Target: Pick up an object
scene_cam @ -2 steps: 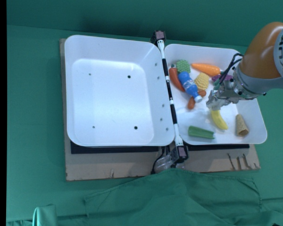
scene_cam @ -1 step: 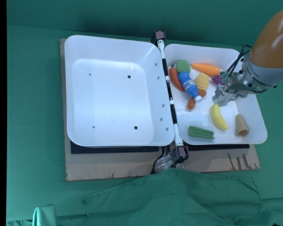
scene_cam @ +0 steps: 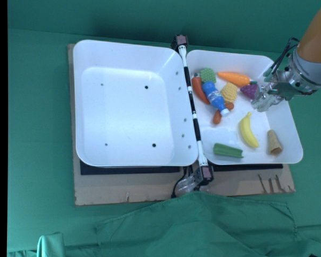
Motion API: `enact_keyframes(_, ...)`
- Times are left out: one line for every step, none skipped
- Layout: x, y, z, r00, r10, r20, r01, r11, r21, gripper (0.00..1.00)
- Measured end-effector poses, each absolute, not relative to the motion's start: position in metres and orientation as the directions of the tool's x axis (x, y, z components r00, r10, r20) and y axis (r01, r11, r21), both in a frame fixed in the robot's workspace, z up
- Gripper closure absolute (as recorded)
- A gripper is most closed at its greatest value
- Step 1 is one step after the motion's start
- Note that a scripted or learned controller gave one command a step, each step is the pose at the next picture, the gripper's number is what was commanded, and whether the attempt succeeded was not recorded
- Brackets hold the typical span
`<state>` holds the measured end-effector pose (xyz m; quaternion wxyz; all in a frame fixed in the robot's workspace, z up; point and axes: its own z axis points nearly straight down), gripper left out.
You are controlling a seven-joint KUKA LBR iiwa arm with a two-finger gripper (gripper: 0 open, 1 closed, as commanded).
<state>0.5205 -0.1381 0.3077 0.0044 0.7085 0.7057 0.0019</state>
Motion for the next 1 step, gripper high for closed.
enact_keyframes(0.5195, -0.1477, 0.3568, 0.004, 1.000, -0.004, 1.000, -0.004, 0.010, 1.00)
